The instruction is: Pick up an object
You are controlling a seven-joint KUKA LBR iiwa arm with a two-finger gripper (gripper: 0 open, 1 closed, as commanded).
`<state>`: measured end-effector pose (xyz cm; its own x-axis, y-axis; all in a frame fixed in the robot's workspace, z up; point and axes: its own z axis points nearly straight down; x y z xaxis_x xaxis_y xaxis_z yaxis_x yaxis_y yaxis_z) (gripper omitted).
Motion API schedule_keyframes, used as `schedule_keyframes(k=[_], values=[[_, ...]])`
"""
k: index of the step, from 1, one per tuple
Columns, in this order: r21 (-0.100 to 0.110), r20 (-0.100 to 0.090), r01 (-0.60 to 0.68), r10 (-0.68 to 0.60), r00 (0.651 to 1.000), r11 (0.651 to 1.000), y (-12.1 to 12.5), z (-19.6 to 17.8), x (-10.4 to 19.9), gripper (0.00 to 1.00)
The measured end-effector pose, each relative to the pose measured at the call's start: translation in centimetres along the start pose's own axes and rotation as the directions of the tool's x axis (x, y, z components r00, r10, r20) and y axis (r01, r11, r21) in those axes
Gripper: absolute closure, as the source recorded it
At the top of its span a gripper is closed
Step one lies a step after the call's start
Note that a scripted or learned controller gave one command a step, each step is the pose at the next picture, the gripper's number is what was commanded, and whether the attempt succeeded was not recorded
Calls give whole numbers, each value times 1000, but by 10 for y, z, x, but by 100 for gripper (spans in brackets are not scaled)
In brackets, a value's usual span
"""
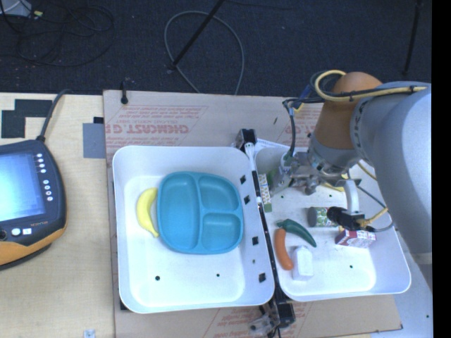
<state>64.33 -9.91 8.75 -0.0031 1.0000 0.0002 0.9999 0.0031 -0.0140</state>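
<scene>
My gripper reaches down into the back of the right bin, close to its left wall. In front of it lie a dark green pepper, an orange carrot and a white block. A small green and black item rests just right of the pepper. Farther right lies a small red and white box. Nothing is visibly held.
The left bin holds a blue divided plate with a yellow banana at its left edge. A tablet-like pendant sits on the bench at far left. The arm's grey body covers the right bin's far right corner.
</scene>
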Motion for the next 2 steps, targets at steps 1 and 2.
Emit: schedule_keyframes(k=[1,2], values=[[-11,0,-5,5,1000,1000,0,-22,-44,0],[-8,-1,-5,5,1000,1000,-45,2,-33,0]])
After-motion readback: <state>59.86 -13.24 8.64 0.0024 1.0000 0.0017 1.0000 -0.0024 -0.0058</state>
